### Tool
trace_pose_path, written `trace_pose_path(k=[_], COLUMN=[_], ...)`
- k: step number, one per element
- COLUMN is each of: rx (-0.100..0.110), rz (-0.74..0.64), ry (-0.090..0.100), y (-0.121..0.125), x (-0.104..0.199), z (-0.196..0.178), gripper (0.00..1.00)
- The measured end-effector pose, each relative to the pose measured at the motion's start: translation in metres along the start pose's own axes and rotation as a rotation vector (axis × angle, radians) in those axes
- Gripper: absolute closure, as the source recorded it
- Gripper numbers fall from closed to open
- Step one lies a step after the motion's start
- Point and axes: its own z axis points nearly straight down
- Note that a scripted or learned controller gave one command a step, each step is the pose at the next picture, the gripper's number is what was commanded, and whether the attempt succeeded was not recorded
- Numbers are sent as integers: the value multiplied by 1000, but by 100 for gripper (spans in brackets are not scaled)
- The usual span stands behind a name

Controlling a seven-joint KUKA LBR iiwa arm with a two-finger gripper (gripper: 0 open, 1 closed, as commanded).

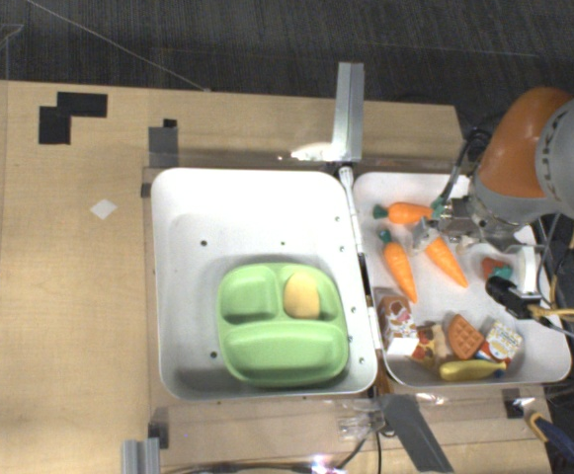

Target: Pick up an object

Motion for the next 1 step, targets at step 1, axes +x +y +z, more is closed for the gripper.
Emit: trace_pose_path(k=[1], rx=[-6], rz=[50], ry=[-1], y=[16], x=[9], z=[15], gripper=[0])
